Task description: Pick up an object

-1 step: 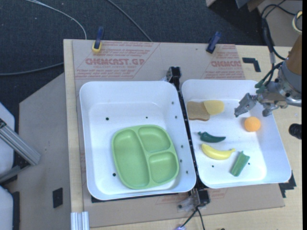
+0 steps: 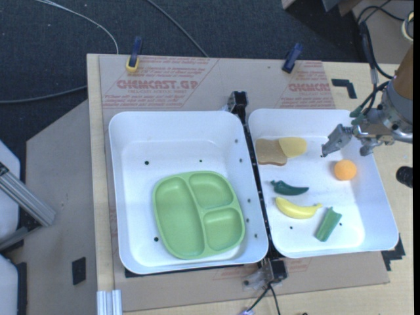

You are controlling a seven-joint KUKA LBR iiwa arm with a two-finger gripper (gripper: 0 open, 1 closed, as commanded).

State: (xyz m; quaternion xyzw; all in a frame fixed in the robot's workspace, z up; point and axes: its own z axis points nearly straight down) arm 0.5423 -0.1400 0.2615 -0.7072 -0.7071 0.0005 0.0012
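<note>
Camera view:
Claw [image 2: 348, 142]: hangs over the upper part of the right bin [image 2: 387, 209], its two fingers spread apart with nothing between them; it has hold of nothing.
Likely target: the orange ball [image 2: 345, 170] lies just below the claw, nearest to it, so I judge it the probable pick, though no object is named.
Other candidates: a tan bread slice [image 2: 269, 151] touching a yellow cheese-like piece [image 2: 293, 146] near the bin's top left; a dark green pepper [image 2: 289, 188]; a banana [image 2: 298, 208] just below it; a green block [image 2: 327, 224] beside the banana, tilted.
Spacing: the ball sits apart from the rest, which should leave the fingers room to straddle it.
Left bin [image 2: 125, 176]: holds a green divided plate [image 2: 198, 212], lying flat, its three compartments bare; probably a drop place.
Worktop [image 2: 197, 84]: a brown board printed with red lettering, clipped at its far edge by a yellow clamp [image 2: 134, 54] and a blue clamp [image 2: 293, 57].
Room: dark carpet with grey cables trailing behind the board.
</note>
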